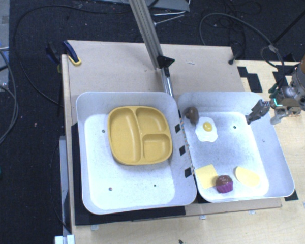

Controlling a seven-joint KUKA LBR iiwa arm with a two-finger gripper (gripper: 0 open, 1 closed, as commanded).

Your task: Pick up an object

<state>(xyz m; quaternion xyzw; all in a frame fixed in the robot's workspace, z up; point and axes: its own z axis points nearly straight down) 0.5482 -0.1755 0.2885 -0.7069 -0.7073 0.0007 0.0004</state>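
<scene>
On the surface, two bins; gripper at the right bin's edge, arm cropped, finger spread unclear.

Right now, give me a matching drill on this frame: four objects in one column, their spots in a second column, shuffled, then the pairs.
Objects:
1. yellow three-compartment plastic plate
2. white fried-egg toy with yellow yolk
3. purple cupcake-shaped toy
4. small brown rounded lump

Places:
A. right bin, near edge, between two yellow pieces
B. left bin
C. right bin, far left corner
D. right bin, just nearer the camera than the brown lump

Pairs: 1-B, 2-D, 3-A, 4-C
</scene>
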